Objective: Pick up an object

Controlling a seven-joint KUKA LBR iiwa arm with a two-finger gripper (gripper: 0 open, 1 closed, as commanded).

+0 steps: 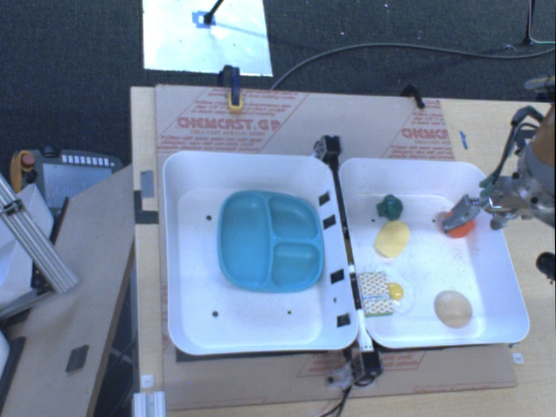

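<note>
Low over the right bin's (pixel 486 259) far right side, pincer (pixel 460 218) reaching in from the right, finger spread unclear, orange object (pixel 461 228) just beneath its tip, "CHEMCAST" printed on the desk's (pixel 287 115) protective sheet.

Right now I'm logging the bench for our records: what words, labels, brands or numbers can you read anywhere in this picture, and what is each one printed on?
"CHEMCAST GP", in red, on the pale protective sheet under the two white bins, behind the left one.
Red print again on the same sheet behind the right white bin, slanted and too blurred to read surely.
Small patterned packet in the right bin: print too small to read.
Grey handheld screen pendant at the left: nothing legible.
</note>
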